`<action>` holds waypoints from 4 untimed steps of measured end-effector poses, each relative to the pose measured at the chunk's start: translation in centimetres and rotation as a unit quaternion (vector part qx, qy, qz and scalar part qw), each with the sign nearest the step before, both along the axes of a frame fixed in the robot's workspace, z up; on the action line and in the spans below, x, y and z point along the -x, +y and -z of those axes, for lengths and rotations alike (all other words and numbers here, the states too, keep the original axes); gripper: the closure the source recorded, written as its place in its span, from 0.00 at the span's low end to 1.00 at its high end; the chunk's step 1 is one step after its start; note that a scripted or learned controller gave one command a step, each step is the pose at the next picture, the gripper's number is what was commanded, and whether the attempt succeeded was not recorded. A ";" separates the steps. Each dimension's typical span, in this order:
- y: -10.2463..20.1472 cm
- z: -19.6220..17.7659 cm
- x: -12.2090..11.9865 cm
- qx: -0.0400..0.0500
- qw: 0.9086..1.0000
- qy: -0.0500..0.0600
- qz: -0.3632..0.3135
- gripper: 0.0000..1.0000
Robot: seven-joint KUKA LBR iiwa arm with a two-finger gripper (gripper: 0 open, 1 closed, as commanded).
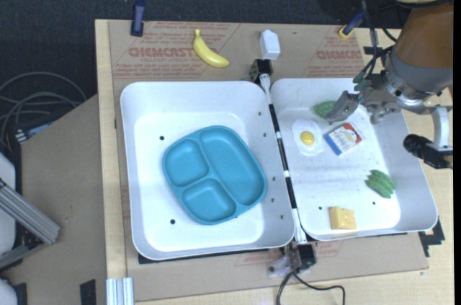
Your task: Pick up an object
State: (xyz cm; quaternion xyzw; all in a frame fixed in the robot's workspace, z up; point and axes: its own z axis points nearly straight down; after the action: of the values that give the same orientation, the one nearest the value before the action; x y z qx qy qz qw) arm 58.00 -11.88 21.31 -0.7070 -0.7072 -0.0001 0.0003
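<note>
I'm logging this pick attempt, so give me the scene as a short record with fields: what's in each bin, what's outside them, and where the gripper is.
left bin: blue divided plate
right bin: toy fried egg, small red, white and blue packet, green leafy piece, green pickle-like toy, yellow cheese block
outside bins: toy banana on the cardboard behind the left bin
gripper: over the far part of the right bin, beside the green leafy piece and above the packet
gripper contents: nothing visibly between the fingers
</note>
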 end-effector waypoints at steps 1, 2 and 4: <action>1.9 11.0 -5.9 0.000 1.000 0.002 0.000 0.00; -1.6 13.2 -8.0 -0.002 1.000 0.015 0.004 0.00; -1.6 13.2 -8.0 -0.001 1.000 0.015 0.003 0.00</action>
State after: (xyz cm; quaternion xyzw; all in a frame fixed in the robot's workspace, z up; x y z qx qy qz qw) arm 66.02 -13.48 8.11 -0.7092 -0.7049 0.0094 0.0114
